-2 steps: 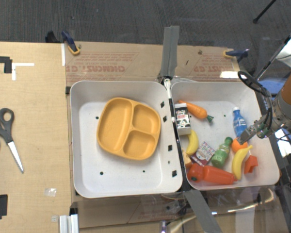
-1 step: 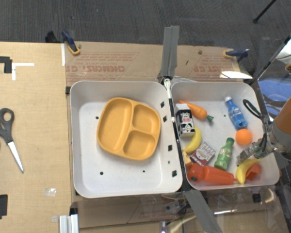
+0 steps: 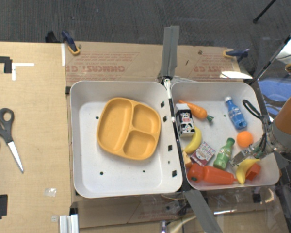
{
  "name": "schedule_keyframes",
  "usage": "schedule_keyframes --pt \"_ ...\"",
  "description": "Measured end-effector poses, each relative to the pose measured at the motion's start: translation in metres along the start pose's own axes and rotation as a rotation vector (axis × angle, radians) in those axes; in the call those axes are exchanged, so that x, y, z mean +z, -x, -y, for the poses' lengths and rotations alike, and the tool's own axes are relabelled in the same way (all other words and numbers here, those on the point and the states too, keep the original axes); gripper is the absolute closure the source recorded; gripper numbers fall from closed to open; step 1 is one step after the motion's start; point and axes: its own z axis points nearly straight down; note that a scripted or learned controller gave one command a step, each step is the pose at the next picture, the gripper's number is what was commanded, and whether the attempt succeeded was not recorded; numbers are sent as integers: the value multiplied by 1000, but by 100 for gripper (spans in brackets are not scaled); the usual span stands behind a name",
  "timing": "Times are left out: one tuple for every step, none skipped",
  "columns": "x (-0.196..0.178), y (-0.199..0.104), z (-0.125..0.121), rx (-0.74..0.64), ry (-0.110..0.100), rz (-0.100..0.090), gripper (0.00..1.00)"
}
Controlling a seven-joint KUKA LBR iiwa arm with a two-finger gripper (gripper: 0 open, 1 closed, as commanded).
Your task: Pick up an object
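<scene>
Lower right of frame, right bin [image 3: 218,93]: I log gripper [image 3: 248,153] low over bin's right side, just above small banana [image 3: 246,170]; finger state I cannot tell. Contents I count: carrot [image 3: 195,110], milk carton [image 3: 185,122], larger banana [image 3: 194,141], blue bottle [image 3: 235,112], orange ball [image 3: 244,139], green bottle [image 3: 224,153], snack packet [image 3: 203,153], red pepper [image 3: 212,175] along lower wall. Left bin [image 3: 82,144], centre frame: yellow divided plate [image 3: 128,128]. Far left, on bench: scissors [image 3: 8,137].
</scene>
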Motion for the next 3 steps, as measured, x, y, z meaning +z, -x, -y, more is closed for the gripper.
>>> schedule_keyframes --pt "-1 -5 -87 -103 2 3 0" --pt "-3 -18 -121 1 3 14 0" --pt "-12 -20 -122 -3 3 11 100"
